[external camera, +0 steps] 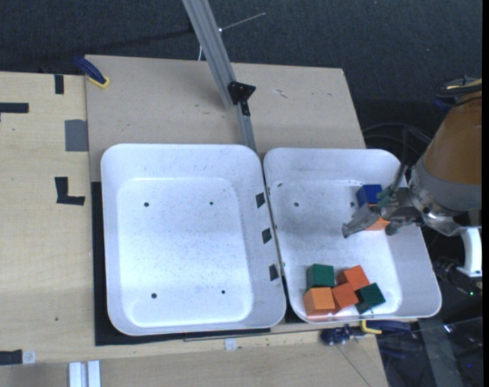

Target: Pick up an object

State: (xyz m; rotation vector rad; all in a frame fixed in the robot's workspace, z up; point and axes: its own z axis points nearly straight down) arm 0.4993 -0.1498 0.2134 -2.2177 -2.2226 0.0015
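My gripper [358,222] reaches in from the right, low over the right bin [308,176], near its right wall. A blue block [370,193] lies just behind it. A small orange block [379,225] shows right against the gripper, partly hidden by it; whether it is held I cannot tell. Near the bin's front wall lies a cluster of blocks: a green one [320,276], an orange one [319,300], two more orange ones [354,278] [345,296], and a dark green one [370,297].
The left bin [180,240] stands beside the right one, their rims touching. A grey metal rod [212,39] slants down from the top to the bins' back edge. The arm's orange band [462,135] is at the far right.
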